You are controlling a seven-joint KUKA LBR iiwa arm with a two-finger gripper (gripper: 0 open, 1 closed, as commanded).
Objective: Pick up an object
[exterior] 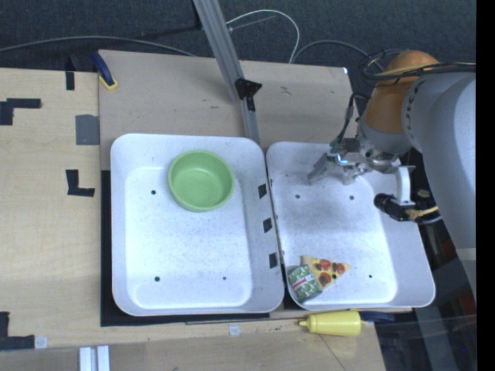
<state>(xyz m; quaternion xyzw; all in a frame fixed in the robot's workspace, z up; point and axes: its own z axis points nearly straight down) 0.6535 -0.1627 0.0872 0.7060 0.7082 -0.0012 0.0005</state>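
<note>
The gripper (334,166), fingers spread and holding nothing, hangs over the far end of the right bin (387,280) while the pizza slice (326,268) and can (303,281) lie at its near-left corner, where crowding walls could spoil a grasp.

Light green round bowl (201,180) upright with its mouth up in the left bin's upper part, flat pizza-slice toy (326,270) and a green-patterned rounded piece (303,282) just beside it, near the right bin's lower left corner
</note>
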